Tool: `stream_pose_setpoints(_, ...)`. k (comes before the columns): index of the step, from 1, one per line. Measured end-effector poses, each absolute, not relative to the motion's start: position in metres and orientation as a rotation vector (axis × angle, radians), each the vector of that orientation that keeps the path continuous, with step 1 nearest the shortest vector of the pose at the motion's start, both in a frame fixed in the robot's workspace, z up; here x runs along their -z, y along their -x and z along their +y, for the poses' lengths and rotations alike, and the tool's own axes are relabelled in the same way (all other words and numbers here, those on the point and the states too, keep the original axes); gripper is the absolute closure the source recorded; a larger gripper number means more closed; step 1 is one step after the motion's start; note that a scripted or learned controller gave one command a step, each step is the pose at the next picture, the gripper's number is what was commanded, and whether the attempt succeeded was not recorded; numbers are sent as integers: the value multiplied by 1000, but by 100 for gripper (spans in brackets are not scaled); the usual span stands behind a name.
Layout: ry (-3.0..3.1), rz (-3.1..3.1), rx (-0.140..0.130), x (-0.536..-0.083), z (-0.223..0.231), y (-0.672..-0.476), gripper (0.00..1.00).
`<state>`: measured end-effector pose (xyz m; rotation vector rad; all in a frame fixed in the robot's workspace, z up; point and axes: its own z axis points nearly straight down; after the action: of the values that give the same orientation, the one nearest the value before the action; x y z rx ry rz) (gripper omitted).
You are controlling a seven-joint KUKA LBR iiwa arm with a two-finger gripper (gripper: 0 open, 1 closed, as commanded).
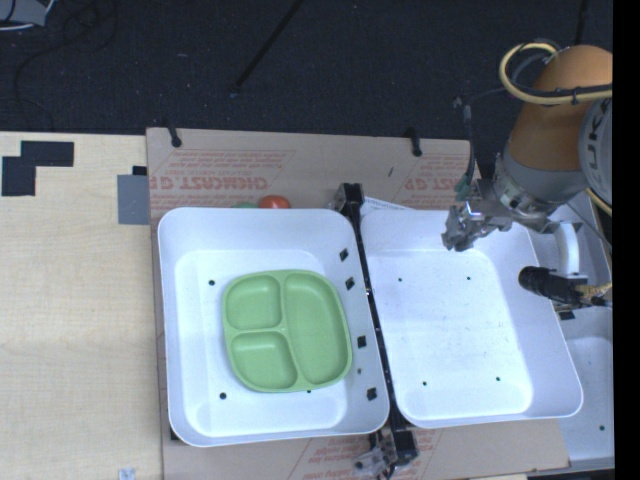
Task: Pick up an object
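Gripper [468,230] sits over right bin's [540,393] far edge; can't tell its state. Risk: green plate [287,330] lies flat mid left bin [190,398], so it may slip the grab.

The arm [560,118] shows a rounded orange band above a grey wrist section, the grey housing curving off at the right with part of a dark letter marking on its pale shell. A pale yellow cable [520,68] loops beside the orange band, and thinner dark cables run across and down from it toward the wrist. Below the grey section sits the gripper [465,226], a small cluster of dull grey metal parts with darker joints, its details too small and blurred to make out.
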<state>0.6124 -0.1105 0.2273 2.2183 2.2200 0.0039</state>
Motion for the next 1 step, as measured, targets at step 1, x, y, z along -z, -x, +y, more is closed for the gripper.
stream_pose_setpoints(1, -2219, 2221, -3, -276, -112, -613, 100)
